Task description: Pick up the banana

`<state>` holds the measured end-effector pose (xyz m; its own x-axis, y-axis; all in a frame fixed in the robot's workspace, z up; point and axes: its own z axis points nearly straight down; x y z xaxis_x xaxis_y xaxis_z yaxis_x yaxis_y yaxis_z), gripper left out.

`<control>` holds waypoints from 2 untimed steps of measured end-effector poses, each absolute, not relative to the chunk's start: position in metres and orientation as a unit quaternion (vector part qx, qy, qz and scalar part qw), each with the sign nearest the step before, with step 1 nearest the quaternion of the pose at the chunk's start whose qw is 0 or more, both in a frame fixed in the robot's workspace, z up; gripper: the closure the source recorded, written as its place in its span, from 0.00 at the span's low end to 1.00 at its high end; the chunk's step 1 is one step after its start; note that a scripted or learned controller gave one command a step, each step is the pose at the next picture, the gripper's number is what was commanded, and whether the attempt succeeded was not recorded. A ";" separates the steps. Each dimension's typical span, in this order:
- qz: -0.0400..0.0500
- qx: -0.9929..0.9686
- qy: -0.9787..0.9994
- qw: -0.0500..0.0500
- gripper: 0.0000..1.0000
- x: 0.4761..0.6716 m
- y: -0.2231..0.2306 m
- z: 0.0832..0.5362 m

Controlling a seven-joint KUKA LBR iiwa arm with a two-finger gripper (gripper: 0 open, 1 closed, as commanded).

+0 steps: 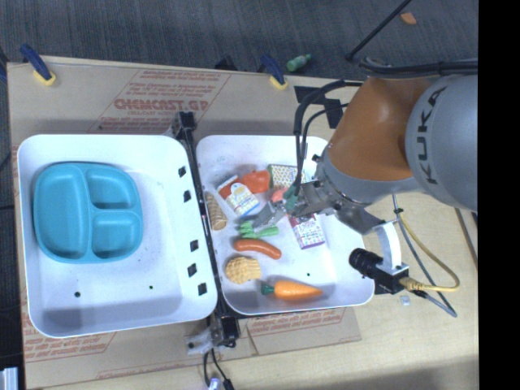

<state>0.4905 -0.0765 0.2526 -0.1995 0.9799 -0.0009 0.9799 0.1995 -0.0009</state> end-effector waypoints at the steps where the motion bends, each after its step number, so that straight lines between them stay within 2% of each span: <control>1: -0.001 0.605 0.796 -0.002 0.00 0.476 0.007 0.191; 2: -0.001 0.535 0.845 0.000 0.00 0.476 -0.099 0.228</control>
